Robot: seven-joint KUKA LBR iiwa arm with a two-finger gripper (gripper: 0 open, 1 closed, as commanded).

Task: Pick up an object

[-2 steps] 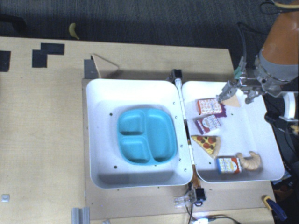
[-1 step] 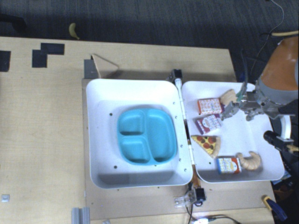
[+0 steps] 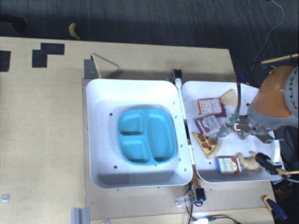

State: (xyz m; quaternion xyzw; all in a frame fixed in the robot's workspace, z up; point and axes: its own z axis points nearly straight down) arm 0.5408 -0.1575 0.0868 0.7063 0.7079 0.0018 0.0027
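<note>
Currently my gripper (image 3: pixel 232 126) hangs low in the right bin (image 3: pixel 196 94); I cannot tell its state. Just beside it lies a purple packet (image 3: pixel 209 123), with a pizza slice (image 3: pixel 208 144) nearby.

No legible txt or labels.

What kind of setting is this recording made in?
Probably a robotics lab bench, not a kitchen. Two white bins sit on a wooden bench; the left bin holds a blue divided tray, the right toy food like a pizza slice. The grey-and-orange arm reaches in.
</note>
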